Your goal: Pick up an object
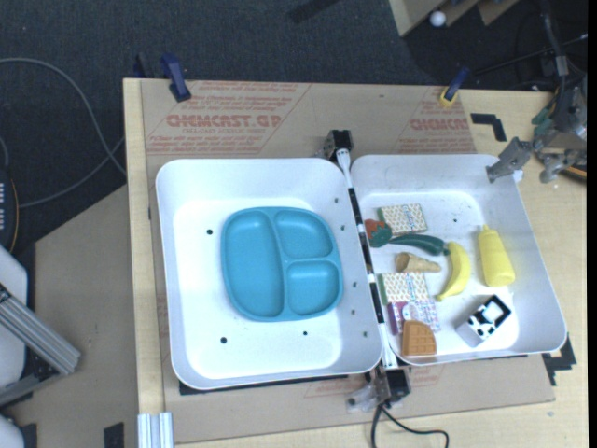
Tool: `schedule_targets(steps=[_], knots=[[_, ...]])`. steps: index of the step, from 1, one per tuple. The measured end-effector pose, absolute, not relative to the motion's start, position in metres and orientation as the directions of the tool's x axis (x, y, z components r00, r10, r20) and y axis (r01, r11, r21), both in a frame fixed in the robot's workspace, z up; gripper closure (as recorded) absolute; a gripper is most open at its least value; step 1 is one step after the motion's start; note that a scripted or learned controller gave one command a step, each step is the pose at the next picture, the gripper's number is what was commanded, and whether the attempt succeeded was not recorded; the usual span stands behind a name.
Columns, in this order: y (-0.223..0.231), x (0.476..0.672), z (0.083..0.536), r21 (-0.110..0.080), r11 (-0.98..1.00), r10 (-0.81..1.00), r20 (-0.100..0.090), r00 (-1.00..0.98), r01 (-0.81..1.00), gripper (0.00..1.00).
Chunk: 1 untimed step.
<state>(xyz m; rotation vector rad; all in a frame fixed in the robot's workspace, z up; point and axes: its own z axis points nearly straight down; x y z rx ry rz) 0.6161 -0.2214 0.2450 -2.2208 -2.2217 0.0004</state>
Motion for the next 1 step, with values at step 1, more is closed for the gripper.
schedule_targets(steps=[1], knots=[[-0.2238,0.5708,0.1932,-0.002,0.000,1.000,0.000,0.000,1.000,0.00]])
